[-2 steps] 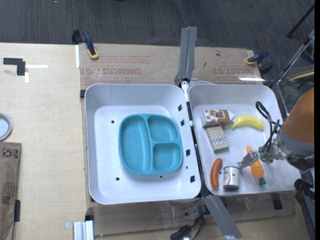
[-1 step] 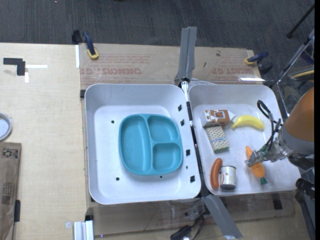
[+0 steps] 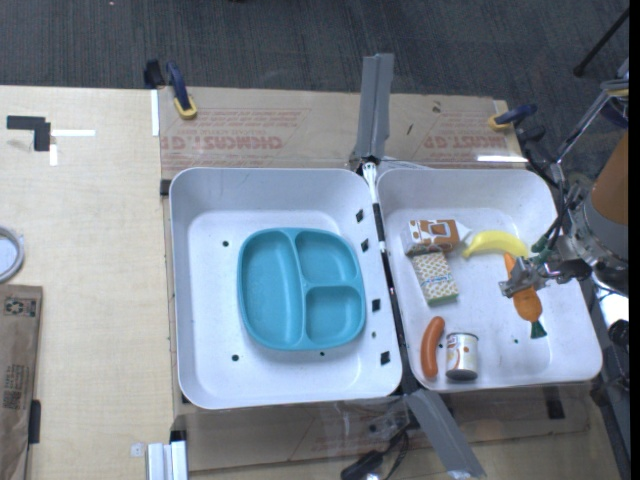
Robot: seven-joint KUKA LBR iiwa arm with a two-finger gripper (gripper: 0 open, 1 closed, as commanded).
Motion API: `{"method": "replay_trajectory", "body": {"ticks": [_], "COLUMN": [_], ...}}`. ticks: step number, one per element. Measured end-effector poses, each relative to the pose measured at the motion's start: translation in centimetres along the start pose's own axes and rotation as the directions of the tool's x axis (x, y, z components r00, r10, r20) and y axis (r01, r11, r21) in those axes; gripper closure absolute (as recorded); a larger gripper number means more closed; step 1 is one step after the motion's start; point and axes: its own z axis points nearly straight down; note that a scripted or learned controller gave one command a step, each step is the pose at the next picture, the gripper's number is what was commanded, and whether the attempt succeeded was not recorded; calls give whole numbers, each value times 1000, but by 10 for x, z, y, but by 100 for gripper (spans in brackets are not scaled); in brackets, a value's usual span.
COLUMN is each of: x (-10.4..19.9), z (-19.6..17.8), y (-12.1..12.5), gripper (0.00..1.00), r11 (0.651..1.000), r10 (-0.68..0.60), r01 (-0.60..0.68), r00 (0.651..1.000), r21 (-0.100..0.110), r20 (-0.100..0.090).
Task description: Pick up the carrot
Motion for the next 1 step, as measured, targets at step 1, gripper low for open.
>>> {"method": "replay_trajectory", "body": {"ticks": [1], "x": [21], "z": [41], "y": [18], "gripper": [100], "r11": [984], "r10": [-180], "r01": [180], "r00": [984], "r21": [2], "r20": [-2]}}
